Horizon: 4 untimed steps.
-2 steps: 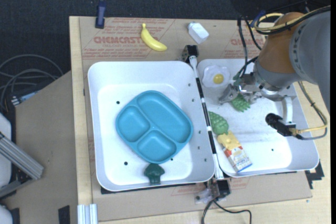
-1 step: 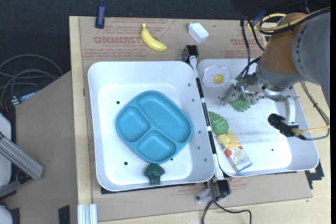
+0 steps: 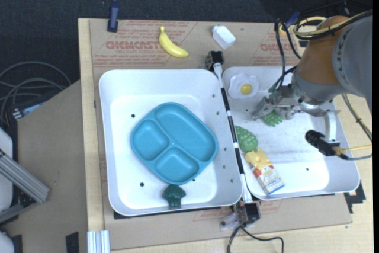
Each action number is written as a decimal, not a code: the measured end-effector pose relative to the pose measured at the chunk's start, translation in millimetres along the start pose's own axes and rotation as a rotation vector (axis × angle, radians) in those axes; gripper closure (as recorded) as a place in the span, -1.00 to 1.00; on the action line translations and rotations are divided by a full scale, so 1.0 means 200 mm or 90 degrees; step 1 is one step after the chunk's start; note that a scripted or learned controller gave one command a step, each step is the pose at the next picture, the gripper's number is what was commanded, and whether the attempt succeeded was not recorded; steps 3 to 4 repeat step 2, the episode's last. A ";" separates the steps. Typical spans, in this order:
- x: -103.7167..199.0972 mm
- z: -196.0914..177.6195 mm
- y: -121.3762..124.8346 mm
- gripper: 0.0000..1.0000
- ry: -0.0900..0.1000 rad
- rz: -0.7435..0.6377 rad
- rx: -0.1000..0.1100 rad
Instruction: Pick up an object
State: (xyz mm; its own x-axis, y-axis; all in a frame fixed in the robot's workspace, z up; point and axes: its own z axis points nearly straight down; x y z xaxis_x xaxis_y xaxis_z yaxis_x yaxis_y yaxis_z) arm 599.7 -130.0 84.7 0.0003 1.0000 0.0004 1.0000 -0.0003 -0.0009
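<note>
My gripper (image 3: 271,111) is low in the right bin (image 3: 331,178), near its back left part. A small light green toy (image 3: 273,120) lies right at the gripper's tip, touching it or just under it. A fried egg toy (image 3: 244,88) sits just behind and left of the gripper. Further forward along the bin's left wall lie a green leafy toy (image 3: 246,140), a yellow piece (image 3: 258,158) and a small red and white carton (image 3: 269,178).
The left bin (image 3: 115,98) holds a blue divided plate (image 3: 173,142) and a dark green broccoli toy (image 3: 173,195) at its front. On the bench behind the bins lie a banana (image 3: 172,44), a white block (image 3: 224,37) and a blue item (image 3: 113,15).
</note>
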 end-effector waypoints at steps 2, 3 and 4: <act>0.21 -0.50 -0.47 1.00 0.001 0.000 0.000; 0.21 -0.50 -0.47 1.00 0.001 0.000 0.000; 0.21 -0.50 -0.47 1.00 0.001 0.000 0.000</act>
